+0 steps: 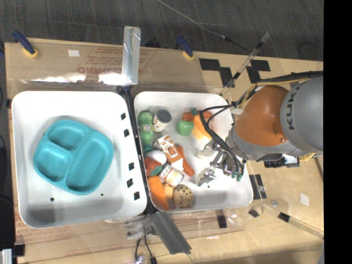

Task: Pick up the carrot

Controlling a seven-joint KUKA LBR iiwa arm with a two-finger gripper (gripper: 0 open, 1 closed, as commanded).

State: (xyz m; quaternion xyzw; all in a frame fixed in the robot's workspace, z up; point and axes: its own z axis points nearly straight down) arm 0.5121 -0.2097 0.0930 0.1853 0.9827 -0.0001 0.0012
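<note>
Carrot, far side of right bin: likely light, rigid, slick plastic toy; grab mid-body across its width. Pincer hangs nearby; can't tell its opening, nothing visibly held.

Both white bins look smooth plastic, slight sheen. Teal divided plate: glossy plastic w/ soft highlights. Bench = matt brown cardboard, black tape marks, clear shiny film by the bins. Arm's orange band glossy, grey shell satin. Gripper bare metal, reflective. Carrot smooth plastic-looking orange. Cookie rough, matt
</note>
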